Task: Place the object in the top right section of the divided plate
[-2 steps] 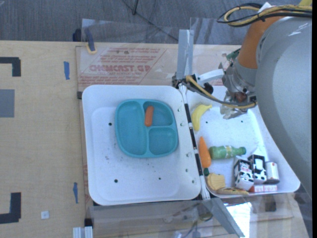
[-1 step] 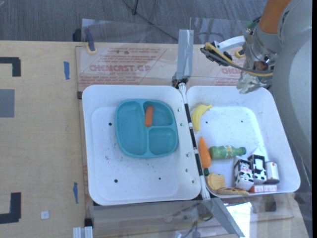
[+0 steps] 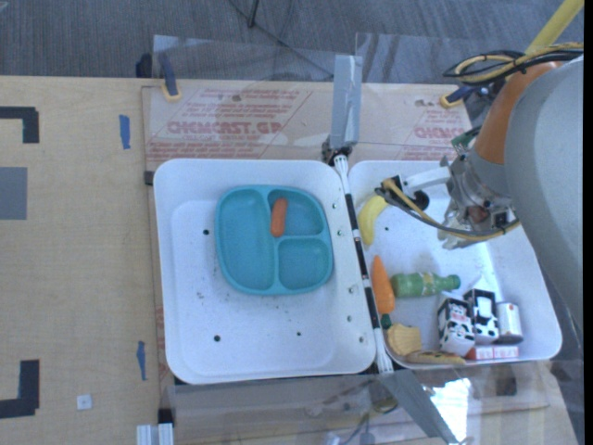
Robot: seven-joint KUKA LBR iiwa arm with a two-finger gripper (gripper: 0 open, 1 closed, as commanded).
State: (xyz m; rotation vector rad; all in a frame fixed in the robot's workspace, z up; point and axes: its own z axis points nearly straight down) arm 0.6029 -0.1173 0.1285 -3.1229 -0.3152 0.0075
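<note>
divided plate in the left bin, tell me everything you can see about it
The teal divided plate, seemingly smooth plastic, is a rounded square with raised ridges splitting it into one long section on the view's left and two smaller ones on the right. It lies flat, upright, near the middle of the left shallow white bin, resting on its floor. A small orange sausage-shaped piece lies in the top right section, near the ridge. The other two sections look bare.

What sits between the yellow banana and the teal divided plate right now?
In the camera view, only the two bins' adjoining white rims lie between the banana and the divided plate; no loose item.
</note>
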